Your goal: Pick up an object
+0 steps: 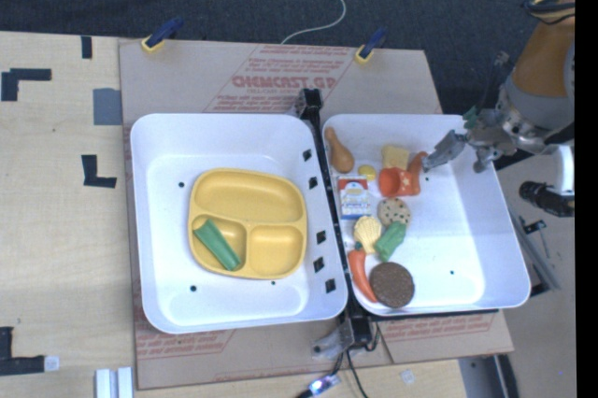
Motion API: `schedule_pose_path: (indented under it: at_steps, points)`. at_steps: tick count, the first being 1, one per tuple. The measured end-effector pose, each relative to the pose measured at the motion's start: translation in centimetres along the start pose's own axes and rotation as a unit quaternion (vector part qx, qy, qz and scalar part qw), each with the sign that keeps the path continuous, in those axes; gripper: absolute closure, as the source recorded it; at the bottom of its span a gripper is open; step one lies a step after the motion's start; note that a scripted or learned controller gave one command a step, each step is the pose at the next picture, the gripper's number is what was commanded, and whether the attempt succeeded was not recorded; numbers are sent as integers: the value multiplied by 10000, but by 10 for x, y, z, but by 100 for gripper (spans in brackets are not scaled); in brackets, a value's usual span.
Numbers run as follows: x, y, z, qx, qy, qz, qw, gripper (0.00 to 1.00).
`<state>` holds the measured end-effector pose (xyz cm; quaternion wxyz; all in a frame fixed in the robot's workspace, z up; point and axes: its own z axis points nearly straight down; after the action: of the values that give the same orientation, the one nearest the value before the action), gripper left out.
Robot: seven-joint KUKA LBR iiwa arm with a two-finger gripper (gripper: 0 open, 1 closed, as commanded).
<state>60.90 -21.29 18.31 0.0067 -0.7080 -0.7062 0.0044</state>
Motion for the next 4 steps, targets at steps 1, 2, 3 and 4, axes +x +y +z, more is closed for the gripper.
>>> schedule_pose_path:
  at_steps: [1,2,3,4]
  points:
    - [0,3,-9,-70,-16,-20,10000,0]
    - [6,-1,54,-41,-10,-23,10000,0]
    - [7,3,93,-104,-9,-21,9999,0]
    - [7,5,79,-136,-28,-36,9999,100]
